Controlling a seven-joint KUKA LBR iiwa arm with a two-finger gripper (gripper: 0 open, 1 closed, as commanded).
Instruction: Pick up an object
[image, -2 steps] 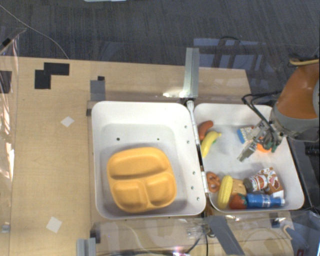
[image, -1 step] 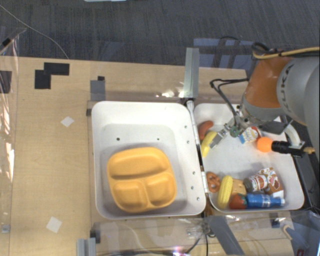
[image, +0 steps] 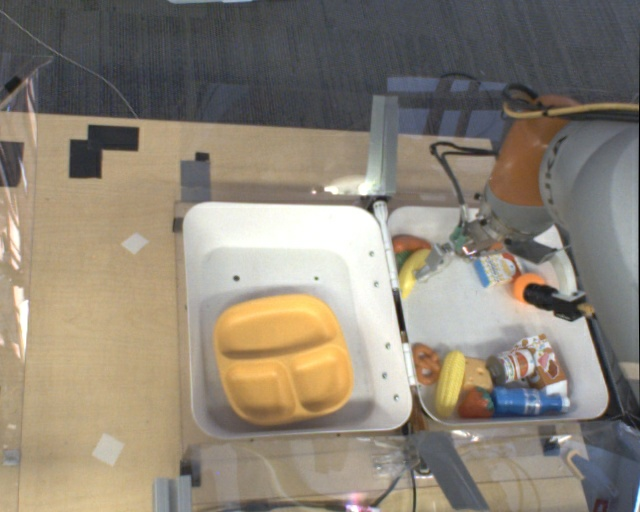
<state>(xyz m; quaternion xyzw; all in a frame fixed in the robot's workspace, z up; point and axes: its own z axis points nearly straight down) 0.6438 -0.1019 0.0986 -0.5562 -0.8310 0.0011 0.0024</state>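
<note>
At the far-left corner of the right bin (image: 480, 320), the end effector (image: 440, 260) sits low, reaching in from the right side. Its tip is just beside the banana (image: 410, 272), possibly touching it. Whether the end effector is wide or narrow cannot be told from this angle, and nothing is seen held in it.

The banana lies against the bin's left wall, with a red-orange item (image: 408, 243) just beyond it. A blue-and-white packet (image: 493, 268) lies near the wrist, and an orange piece with a black end (image: 535, 291) is beside that.

Along the near wall are a pretzel (image: 426, 362), a yellow item (image: 452, 374), a small red item (image: 476, 403), a blue bottle (image: 530, 403) lying flat, and a red-and-white can (image: 530, 360).

The left bin (image: 280, 250) holds a yellow divided tray (image: 283, 355). Both bins rest on the desk (image: 100, 330).
</note>
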